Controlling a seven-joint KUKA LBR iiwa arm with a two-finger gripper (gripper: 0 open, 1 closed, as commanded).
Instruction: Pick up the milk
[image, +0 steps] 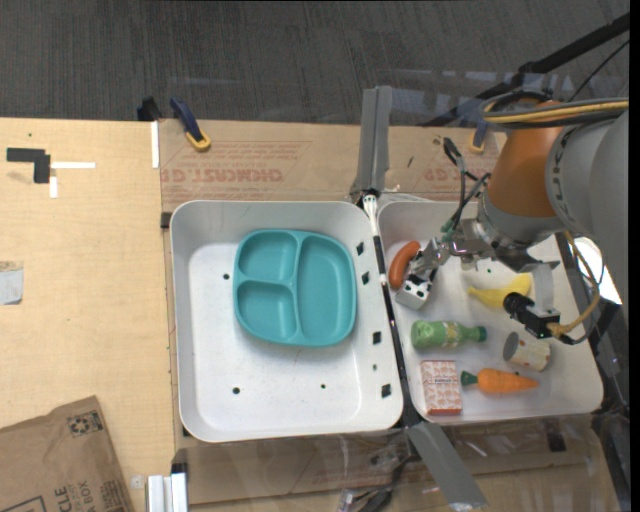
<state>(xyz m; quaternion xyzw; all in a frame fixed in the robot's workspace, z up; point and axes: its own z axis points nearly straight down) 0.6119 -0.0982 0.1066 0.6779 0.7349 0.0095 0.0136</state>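
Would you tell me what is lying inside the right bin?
The right bin holds a sausage, milk carton, banana, green bottle, red box and carrot. The arm covers its far corner.

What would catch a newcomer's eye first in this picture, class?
The teal three-compartment plastic plate lies alone in the left white bin. In the right white bin, small toy foods crowd together under the grey arm with its orange band, among them an orange carrot and a green bottle.
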